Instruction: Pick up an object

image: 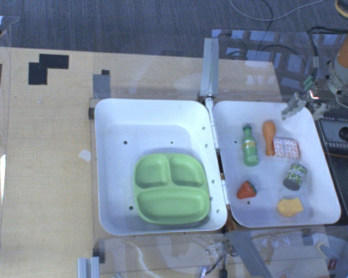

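Currently the gripper (294, 105) is being seen at about 1 o'clock of the right bin (319, 172), hanging over its far right corner, well apart from every object. Nothing is being held; whether the jaws are wide or narrow cannot be told, the fingers being too small and blurred against the clutter behind.

Candidates are all lying in the right bin: green bottle (249, 146) at 10 o'clock, orange carrot-like piece (269, 136) at 12, with a pink patterned packet (286, 149) touching or just beside it at 1. A small can (295, 176) is sitting at 3, a yellow piece (290, 207) at 5, a red strawberry-like piece (246, 190) at 7. The left bin (110, 155) is carrying a green divided plate (171, 188) at its 5 o'clock.

Risks being judged from here:
- Carrot and packet are crowding each other; one finger is likely being landed on the neighbour, so both get nudged and neither gets clamped.
- Bottle and can look round; they are probably being rolled away if jaws close off-centre.
- Yellow piece is lying near the bin's near wall; a finger could be jammed against the rim.
- Packet looks flat and low; fingers are probably being closed above it.
- Plate is too wide for a pinch; only a rim grip is being considered plausible.

Strawberry piece is standing clear of the rest, so it is being judged the safest target.
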`<state>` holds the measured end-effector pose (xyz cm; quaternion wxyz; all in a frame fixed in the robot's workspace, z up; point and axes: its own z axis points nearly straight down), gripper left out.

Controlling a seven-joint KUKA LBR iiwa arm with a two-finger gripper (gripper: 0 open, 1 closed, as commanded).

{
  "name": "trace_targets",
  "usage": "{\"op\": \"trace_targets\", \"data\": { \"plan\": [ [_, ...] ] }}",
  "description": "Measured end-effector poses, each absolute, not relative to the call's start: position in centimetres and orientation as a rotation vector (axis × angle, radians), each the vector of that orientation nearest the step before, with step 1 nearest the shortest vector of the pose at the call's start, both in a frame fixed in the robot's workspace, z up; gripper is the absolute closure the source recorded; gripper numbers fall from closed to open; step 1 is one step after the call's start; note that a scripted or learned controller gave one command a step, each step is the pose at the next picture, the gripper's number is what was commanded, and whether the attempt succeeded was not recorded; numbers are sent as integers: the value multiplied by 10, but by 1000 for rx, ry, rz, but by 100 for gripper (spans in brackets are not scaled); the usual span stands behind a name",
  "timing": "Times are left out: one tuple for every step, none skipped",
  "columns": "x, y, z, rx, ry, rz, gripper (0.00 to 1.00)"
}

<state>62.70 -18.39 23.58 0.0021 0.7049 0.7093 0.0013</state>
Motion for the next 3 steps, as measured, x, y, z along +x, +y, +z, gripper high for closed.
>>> {"op": "trace_targets", "data": {
  "plan": [
    [656,-168,88,2066,2355,7,0],
    [658,-166,101,2056,2357,12,100],
    [642,-108,191,1993,2419,8,100]
  ]
}}
